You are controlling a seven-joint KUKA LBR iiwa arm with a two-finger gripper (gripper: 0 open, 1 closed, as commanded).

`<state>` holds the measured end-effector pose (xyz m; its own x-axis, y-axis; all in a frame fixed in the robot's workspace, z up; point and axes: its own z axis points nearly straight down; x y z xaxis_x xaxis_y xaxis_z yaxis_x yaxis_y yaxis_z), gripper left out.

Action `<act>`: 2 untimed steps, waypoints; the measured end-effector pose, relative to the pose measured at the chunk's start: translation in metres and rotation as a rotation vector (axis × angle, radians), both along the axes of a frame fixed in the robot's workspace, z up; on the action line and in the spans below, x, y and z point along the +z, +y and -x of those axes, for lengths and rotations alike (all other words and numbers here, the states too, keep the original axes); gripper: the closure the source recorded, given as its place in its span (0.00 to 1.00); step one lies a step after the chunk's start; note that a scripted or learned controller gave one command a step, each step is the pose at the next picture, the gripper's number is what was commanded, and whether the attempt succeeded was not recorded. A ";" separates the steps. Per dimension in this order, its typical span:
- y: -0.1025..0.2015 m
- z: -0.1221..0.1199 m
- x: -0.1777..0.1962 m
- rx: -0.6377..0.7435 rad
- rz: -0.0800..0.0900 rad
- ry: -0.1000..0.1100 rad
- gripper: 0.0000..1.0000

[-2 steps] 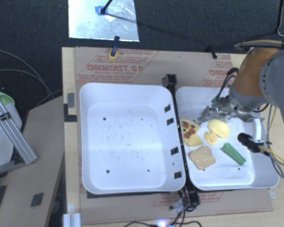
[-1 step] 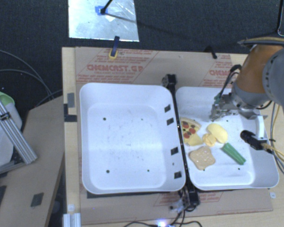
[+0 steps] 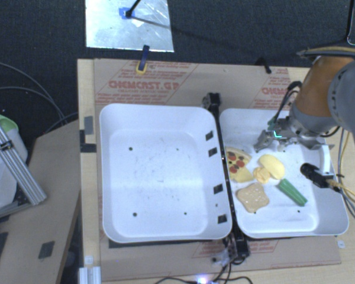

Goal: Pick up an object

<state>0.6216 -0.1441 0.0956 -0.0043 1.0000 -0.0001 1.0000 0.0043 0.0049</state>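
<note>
The grey arm (image 3: 337, 93) with its orange band enters from the right edge of the frame and bends down over the upper part of the right bin (image 3: 296, 220). Its gripper (image 3: 265, 141) hangs low near that bin's upper middle, pointing towards the lower left, and from this slanted view I cannot tell whether it is wide or narrow; nothing can be seen held in it. The things to pick all lie in the right bin, clustered in its left and middle part. A toy pizza slice (image 3: 237, 157) sits against the left wall, near the divide between the bins. Just to its right lies a yellow rounded piece (image 3: 271, 165), directly below the gripper and close to it, though contact cannot be judged. Lower in the frame is a tan slice of toast (image 3: 252, 198), lying flat, and to its right a green stick-shaped piece (image 3: 292, 192) set on a slant. The left bin (image 3: 160, 176) fills the middle of the frame, and both bins rest on a printed cardboard sheet (image 3: 165, 81).
</note>
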 end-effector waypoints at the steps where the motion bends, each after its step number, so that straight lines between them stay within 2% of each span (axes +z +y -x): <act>1: -0.053 -0.050 -0.010 -0.002 0.003 -0.003 0.00; 2: -0.063 -0.002 -0.011 -0.005 0.000 0.006 0.00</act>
<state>0.6239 -0.2073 0.0847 0.0010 1.0000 -0.0002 1.0000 -0.0010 -0.0011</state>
